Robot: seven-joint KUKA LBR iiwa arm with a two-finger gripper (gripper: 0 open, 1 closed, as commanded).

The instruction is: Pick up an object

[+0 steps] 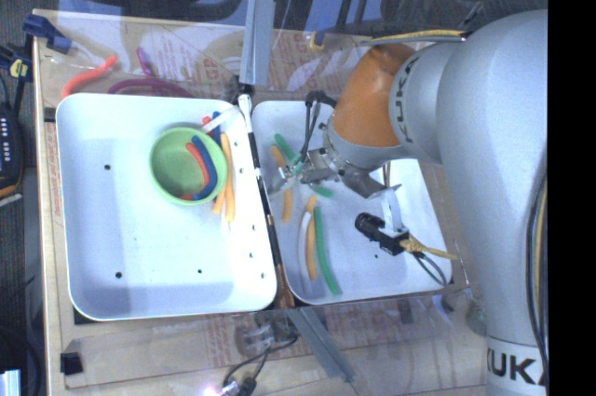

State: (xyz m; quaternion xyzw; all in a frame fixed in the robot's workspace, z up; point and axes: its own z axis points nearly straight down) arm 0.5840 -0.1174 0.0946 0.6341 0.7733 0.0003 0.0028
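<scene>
My gripper (291,172) is low over the left part of the right bin (419,278), reaching in from the right under the orange band (368,110). Several thin sticks lie around it: a short green stick (280,148) just behind it, an orange stick (287,200) just in front, and a long green stick (324,256) beside a pale orange stick (310,243) nearer the front. A small green piece (298,163) sits right at the gripper; whether it is held is hidden. The left bin (121,254) holds a green bowl (186,166) with red and blue pieces in it.
Orange sticks (226,189) lie by the bowl against the left bin's right wall. A black connector with a yellow cable (380,231) hangs over the right bin. A metal bar (256,35) stands at the back between the bins. Red and purple tubing (140,87) lies behind the left bin.
</scene>
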